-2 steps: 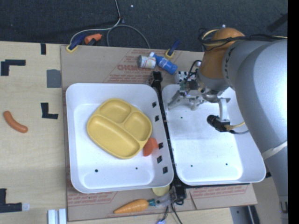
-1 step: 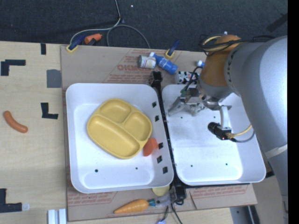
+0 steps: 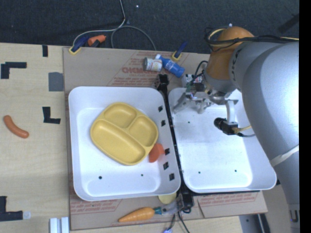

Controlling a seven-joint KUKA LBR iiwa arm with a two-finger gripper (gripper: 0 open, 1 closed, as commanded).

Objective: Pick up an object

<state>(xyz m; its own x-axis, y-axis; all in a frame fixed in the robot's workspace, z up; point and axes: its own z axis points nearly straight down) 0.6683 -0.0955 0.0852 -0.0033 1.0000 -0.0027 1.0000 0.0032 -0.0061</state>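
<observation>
Plate [image 3: 124,132]: yellow, smooth, three compartments, set in the left bin [image 3: 80,144].
Orange piece [image 3: 155,153]: small, rounded, touching the plate's right edge.
Right bin [image 3: 218,164]: white, shallow, floor bare below the gripper [image 3: 197,101].
Fingers: state cannot be told.
Worktop [image 3: 29,178]: carrot [image 3: 137,214] beyond the front rim; sausage [image 3: 15,126] far left.

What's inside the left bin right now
The left bin holds a yellow divided plate and a small orange piece touching the plate's right edge. Whatever lies beneath the plate is covered.
</observation>
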